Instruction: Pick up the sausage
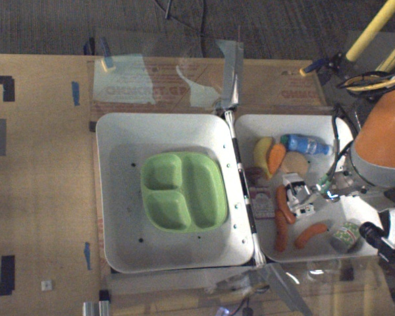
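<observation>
The grey arm with its orange band [382, 137] reaches in from the right, its two-finger gripper [296, 198] low over the right white bin [250, 127]; I cannot tell its state. 3 reddish-brown sausages lie there: 1 [284, 204] touching the gripper, 1 [280, 230] below it, 1 [311, 234] just right. The left white bin [112, 176] holds 1 green three-compartment plastic tray [184, 191]. Other items are blurred.
</observation>
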